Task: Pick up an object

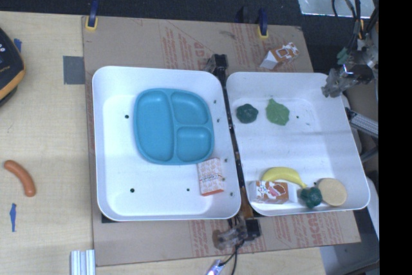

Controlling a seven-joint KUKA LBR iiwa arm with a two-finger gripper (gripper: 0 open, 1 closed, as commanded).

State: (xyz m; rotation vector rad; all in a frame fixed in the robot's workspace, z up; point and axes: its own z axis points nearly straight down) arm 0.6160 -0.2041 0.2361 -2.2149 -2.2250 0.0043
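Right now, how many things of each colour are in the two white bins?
Blue: 1, plate
Green: 3, dark lump, leaf, dark piece
Yellow: 1, banana
Tan: 1, round disc
Red-and-white: 2, packets
Total: 8

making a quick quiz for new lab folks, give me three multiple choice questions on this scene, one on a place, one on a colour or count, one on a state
1. Where does the blue divided plate lie?
A. in the left bin
B. in the right bin
C. on the bare bench

2. What colour is the banana in the right bin?
A. red
B. yellow
C. blue

3. How does the sausage stand to the bins?
A. inside the left bin
B. on top of the plate
C. out on the bench, left of both bins

Answers:
1. A, the plate sits on the floor of the left bin.
2. B, it is a yellow curve near that bin's front edge.
3. C, it lies alone on the wooden bench, apart from the bins.
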